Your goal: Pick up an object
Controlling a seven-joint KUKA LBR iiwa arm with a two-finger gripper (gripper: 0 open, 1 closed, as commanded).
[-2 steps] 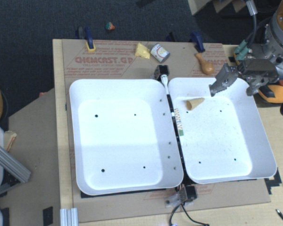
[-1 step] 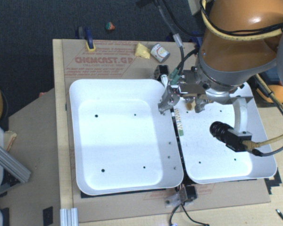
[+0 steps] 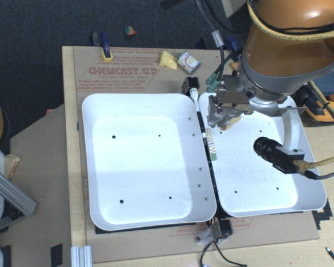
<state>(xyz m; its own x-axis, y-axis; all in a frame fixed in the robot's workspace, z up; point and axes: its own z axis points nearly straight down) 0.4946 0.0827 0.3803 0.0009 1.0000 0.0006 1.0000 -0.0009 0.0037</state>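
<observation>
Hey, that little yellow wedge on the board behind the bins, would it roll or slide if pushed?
The yellow wedge looks flat-faced and angular, so it would probably slide rather than roll. It is small, so likely light and easily knocked along the board. Its slanted sides might slip from a two-finger pinch.
</observation>
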